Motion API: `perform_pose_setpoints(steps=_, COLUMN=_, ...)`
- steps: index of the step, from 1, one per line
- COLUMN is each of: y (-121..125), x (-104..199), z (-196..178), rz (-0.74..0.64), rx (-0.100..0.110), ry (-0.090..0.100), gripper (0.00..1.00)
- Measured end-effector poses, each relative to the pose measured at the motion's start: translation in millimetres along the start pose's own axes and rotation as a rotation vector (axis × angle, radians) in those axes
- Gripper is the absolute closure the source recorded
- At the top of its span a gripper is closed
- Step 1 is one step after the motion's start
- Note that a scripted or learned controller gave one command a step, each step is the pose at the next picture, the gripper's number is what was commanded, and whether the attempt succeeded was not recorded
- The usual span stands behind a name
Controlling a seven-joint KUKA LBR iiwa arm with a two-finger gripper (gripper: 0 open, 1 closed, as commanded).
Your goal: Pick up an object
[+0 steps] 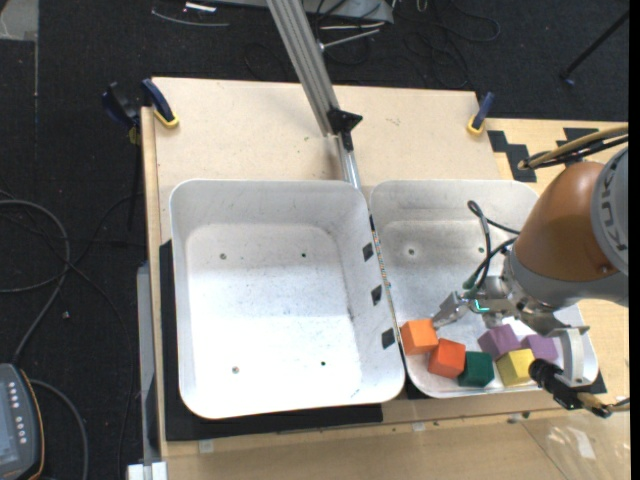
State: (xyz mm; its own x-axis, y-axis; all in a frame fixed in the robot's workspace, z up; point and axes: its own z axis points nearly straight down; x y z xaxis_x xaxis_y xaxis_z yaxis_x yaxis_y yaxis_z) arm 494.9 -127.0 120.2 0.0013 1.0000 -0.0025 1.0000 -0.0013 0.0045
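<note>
Where blocks (470, 358) cluster: right bin (420, 218).

No text, label, brand or number can be read anywhere. The grey handheld device (17, 430) at the lower left edge carries small buttons, but their markings are too small to make out.

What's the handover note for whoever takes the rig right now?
Gripper: low in the right bin, just above the orange block; nothing visibly between its fingers.
Blocks: all clustered in the right bin's near corner: orange block, red-orange block, green block, yellow block, two purple blocks.
Left bin: no blocks in it.
Done: arm positioned at the cluster.
Left: grasp and lift a block.
</note>
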Motion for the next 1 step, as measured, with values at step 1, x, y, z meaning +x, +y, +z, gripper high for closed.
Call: perform_pose_setpoints(steps=1, y=0.0, x=0.1, z=0.0, rz=0.000, rx=0.000, ry=0.000, gripper=0.00)
